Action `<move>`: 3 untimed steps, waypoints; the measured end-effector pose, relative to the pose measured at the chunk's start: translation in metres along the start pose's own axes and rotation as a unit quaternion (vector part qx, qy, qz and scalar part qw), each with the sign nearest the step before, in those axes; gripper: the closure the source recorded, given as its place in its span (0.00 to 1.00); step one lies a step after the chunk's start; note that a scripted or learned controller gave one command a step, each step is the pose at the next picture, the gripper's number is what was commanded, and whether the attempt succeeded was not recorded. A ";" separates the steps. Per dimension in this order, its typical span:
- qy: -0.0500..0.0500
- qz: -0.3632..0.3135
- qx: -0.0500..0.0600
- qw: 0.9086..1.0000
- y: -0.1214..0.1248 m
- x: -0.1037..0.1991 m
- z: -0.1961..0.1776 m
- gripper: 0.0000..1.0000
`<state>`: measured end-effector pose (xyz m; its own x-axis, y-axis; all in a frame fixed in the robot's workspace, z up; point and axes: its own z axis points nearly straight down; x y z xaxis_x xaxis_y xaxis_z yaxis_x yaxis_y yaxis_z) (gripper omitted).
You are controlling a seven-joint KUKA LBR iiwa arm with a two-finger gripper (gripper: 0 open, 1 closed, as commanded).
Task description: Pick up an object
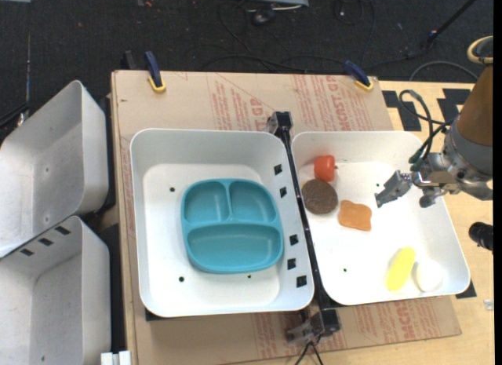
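Arm reaches in from right, wrist low over right bin (451, 234), tool (394, 188) pointing left, fingers look spread, holding nothing. Orange piece (355, 215) just below-left of it; brown disc (319, 196), red item (325, 167) nearby. Teal tray (232, 225) in left bin (149, 198).

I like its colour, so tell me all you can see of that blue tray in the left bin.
The blue tray is a teal, rounded-corner plate that looks like smooth plastic. Raised ridges split it into three compartments: two small ones at the far side, one wide one nearer. It lies flat, slightly askew, in the middle of the left bin, touching only the bin floor.
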<state>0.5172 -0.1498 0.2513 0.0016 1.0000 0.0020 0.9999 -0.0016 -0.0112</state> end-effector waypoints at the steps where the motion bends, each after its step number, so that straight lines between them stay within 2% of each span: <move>1: -0.001 -0.001 -0.005 1.000 0.002 0.000 -0.005 0.00; 2: -0.001 0.000 -0.003 1.000 0.009 -0.006 0.054 0.00; 3: -0.001 0.000 -0.003 1.000 0.003 -0.013 0.103 0.00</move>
<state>0.5188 -0.1627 0.1478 0.0026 1.0000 0.0010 1.0000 -0.0026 -0.0055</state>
